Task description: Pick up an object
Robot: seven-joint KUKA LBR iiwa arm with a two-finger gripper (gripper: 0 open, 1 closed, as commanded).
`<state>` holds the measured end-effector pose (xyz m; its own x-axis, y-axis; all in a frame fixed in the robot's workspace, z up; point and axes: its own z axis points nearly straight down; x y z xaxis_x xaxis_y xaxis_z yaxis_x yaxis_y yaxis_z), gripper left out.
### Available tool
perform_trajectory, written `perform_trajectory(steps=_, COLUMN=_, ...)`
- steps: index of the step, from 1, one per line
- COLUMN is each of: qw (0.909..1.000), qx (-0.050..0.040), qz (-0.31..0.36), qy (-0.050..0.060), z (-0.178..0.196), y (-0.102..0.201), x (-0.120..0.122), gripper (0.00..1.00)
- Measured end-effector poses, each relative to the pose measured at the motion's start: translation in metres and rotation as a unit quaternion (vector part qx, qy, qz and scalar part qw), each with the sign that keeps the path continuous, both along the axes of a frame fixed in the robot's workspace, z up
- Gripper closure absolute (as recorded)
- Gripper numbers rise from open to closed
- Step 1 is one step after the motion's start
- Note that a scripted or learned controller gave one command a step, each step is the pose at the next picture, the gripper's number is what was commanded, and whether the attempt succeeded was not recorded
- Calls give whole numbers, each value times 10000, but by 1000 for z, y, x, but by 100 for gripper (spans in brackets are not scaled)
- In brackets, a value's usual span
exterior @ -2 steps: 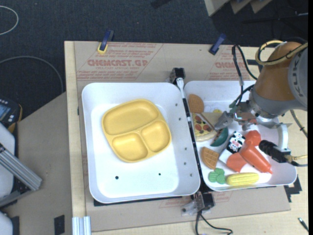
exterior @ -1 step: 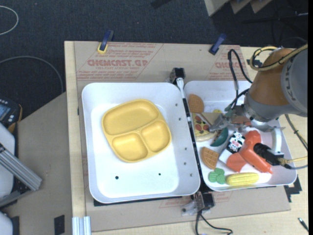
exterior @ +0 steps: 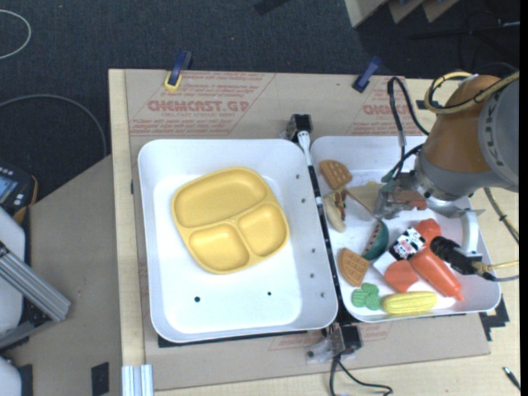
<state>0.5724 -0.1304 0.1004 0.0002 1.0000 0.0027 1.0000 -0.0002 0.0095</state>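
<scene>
The right bin [exterior: 368, 148] holds several toy foods. A brown waffle [exterior: 334, 172] lies at its far left, with a sandwich piece [exterior: 336, 210] below it and a tan piece [exterior: 364, 196] beside that. Lower down are a teal-rimmed slice [exterior: 378, 240], a second waffle wedge [exterior: 353, 266], a green broccoli [exterior: 365, 297], a yellow corn cob [exterior: 410, 304], an orange carrot [exterior: 436, 272], a red piece [exterior: 401, 275] and a black-and-white cube [exterior: 407, 242]. My gripper [exterior: 394, 195] hangs low over the bin's middle, just right of the tan piece, under the grey and orange wrist [exterior: 462, 143].
The left bin [exterior: 165, 304] holds a yellow three-compartment plate [exterior: 229, 219]. Black clamps [exterior: 300, 127] sit where the two bins meet. Cables loop around the arm at the right, and blue clips [exterior: 366, 74] hold the cardboard's far edge.
</scene>
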Motion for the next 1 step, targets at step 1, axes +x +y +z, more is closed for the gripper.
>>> perform_trajectory(steps=1, qw=10000, qx=-27, qz=0, qy=17, z=48, y=-9, x=3, gripper=100)
